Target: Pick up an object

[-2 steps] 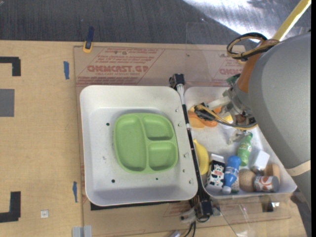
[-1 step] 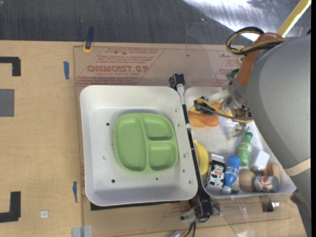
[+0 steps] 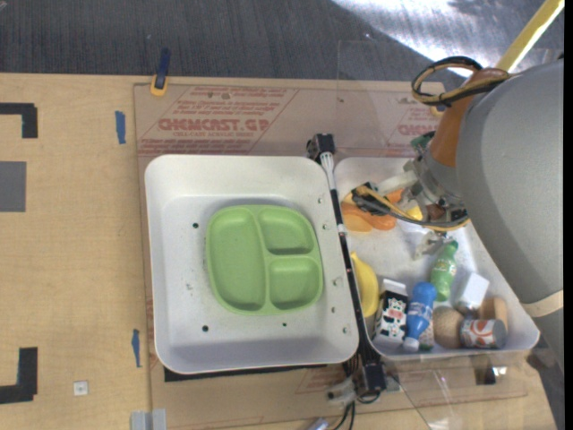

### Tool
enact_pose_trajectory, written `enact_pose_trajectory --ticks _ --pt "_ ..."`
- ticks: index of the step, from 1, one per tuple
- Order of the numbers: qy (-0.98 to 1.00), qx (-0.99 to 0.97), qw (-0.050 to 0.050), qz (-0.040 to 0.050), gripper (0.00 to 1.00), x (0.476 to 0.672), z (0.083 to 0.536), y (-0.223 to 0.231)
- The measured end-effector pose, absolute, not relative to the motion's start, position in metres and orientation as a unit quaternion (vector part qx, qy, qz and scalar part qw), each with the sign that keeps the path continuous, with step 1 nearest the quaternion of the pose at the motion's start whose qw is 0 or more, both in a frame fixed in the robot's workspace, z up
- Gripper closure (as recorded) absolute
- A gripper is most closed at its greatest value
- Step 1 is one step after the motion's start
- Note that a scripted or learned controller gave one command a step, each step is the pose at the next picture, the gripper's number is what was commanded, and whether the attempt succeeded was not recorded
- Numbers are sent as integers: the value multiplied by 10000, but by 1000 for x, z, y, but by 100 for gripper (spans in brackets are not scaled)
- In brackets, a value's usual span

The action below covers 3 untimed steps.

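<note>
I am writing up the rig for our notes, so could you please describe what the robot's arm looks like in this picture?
The arm is a bulky, rounded body in smooth light grey that comes in from the right. An orange band rings it above the wrist, and a black cable loops over the band. Below the band the wrist end looks darker and metallic; the gripper is too cluttered to describe in detail.

Lime-green divided tray is seen in white bin. Blue bottle, green bottle, yellow banana, black-and-white cow-pattern carton are seen in the other white bin; counter is tan.
</note>
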<state>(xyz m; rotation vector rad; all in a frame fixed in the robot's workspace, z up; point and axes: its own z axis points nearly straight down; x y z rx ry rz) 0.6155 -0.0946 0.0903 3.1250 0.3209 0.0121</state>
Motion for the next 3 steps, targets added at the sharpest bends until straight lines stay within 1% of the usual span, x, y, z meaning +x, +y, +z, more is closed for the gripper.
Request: enact_pose_trajectory --ticks 1,2,3 --pt "1072 9942 19 29 0 619 90 -93" --pt "1036 9946 6 44 0 615 90 -93" --pt "1055 9944 4 35 0 616 90 -93"
